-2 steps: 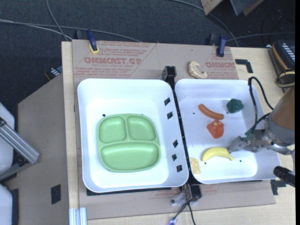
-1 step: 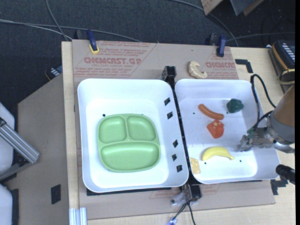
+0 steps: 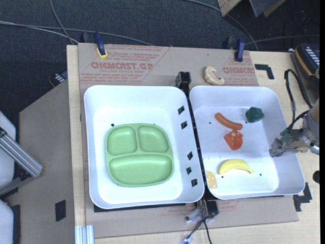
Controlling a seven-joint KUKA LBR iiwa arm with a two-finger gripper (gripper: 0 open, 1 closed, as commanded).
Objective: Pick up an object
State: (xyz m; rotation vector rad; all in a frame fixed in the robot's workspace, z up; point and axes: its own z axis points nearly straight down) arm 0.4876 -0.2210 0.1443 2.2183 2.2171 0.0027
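The right bin (image 3: 269,182) holds several toy foods. An orange-red sausage (image 3: 228,121) lies near its middle, with a red strawberry-like piece (image 3: 233,140) just below it. A dark green broccoli piece (image 3: 254,115) sits toward the back right, and a yellow banana (image 3: 235,166) lies at the front. My gripper (image 3: 280,147) hangs over the bin's right wall, to the right of the strawberry and apart from every object. Nothing shows in its grasp.
The left bin (image 3: 96,136) holds a green divided plate (image 3: 139,154). A small yellow wedge (image 3: 210,179) sits at the right bin's front left corner. A beige object (image 3: 214,75) lies on the bench behind the bins. Black clips (image 3: 184,79) join the bins.
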